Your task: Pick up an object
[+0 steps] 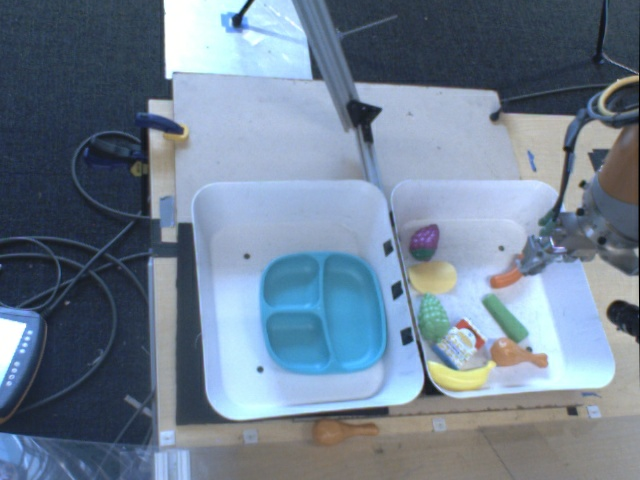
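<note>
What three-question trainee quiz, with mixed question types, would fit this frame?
1. True or false: the blue divided plate lies in the left bin.
2. Which toy lies nearest the gripper? A) banana B) orange carrot C) purple grapes
3. Fill in: the green cucumber lies in the ____ bin.

Key: 1 true; 2 B, the orange carrot; 3 right.

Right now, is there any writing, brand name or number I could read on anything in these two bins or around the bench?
No text can be read anywhere in this view.
The small packet among the toy food in the right bin has a printed face in red, blue and white, too small and blurred to read.
The screen at the left edge is lit, but nothing on it is legible.
The blue divided tray is plain.
</note>
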`<state>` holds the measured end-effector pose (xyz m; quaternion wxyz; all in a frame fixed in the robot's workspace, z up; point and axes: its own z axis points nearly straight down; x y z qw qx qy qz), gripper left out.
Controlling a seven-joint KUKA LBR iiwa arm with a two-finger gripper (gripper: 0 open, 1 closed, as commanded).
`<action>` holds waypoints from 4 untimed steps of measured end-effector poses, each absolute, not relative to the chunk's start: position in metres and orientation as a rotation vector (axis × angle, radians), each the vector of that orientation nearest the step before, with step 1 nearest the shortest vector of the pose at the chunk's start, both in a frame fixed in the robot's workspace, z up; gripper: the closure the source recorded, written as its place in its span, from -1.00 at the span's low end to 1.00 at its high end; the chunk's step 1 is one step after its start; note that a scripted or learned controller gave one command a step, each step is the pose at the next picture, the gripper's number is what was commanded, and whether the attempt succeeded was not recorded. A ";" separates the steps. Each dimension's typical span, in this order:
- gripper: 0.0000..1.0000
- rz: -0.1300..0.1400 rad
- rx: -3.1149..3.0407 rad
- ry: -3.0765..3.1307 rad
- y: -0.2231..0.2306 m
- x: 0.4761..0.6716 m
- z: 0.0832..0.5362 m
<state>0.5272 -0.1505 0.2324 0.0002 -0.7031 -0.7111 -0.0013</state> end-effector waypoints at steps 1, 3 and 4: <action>1.00 -0.004 -2.209 -2.233 -0.098 0.533 0.223; 1.00 -0.006 -2.209 -2.234 0.002 0.544 0.221; 1.00 -0.005 -2.210 -2.233 0.047 0.542 0.220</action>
